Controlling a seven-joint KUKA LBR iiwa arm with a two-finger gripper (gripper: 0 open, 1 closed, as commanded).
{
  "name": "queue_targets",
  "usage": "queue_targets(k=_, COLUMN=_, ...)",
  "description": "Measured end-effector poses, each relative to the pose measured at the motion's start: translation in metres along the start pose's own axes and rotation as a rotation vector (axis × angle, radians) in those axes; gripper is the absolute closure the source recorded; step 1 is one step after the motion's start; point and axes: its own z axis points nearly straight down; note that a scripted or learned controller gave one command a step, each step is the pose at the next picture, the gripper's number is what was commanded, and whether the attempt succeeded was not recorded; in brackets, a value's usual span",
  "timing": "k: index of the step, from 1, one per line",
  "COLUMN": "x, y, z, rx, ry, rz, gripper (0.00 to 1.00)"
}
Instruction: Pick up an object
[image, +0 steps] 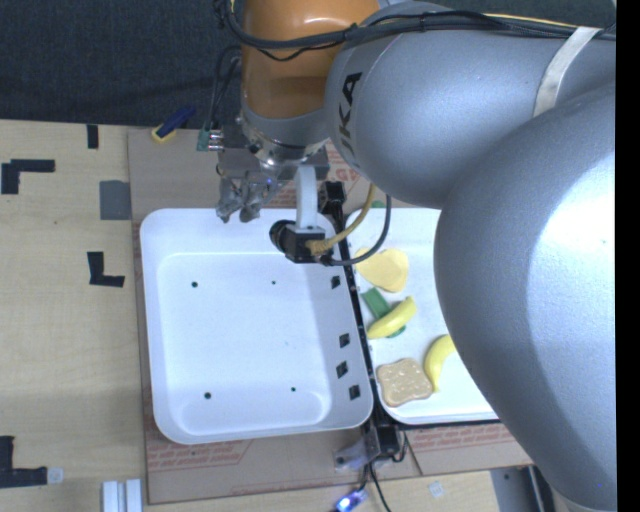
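claw (238, 212): hanging at upper middle, over left bin (170, 400) | fingers: cannot tell | food (400, 315): lying lower right, in right bin (465, 410)

**Even overhead light, soft focus up close**

The scene was brightly and evenly lit from above. The left bin (240, 340) showed a smooth white floor with mild glare and only faint shading along its walls. The arm (480, 160), close to the lens, was soft and out of focus, with broad pale highlights on its grey shell and orange band. It cast a dim shadow over the right bin (425, 225). The top background was dark. Fine detail looked slightly grainy.
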Motion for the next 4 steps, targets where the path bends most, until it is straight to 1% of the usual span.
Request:
queue_targets(k=1, x=0.024, y=0.02, z=-0.222, rx=-0.038, ry=0.012, rz=-0.003, gripper=1.0)
queue_targets(k=2, x=0.023, y=-0.047, z=-0.239, rx=-0.02, ry=0.008, rz=-0.003, gripper=1.0)
queue_targets(k=3, x=0.023, y=-0.108, z=-0.235, rx=-0.017, ry=0.006, rz=-0.002, gripper=1.0)
queue_targets(k=4, x=0.022, y=-0.145, z=-0.235, rx=-0.018, ry=0.005, rz=-0.001, gripper=1.0)
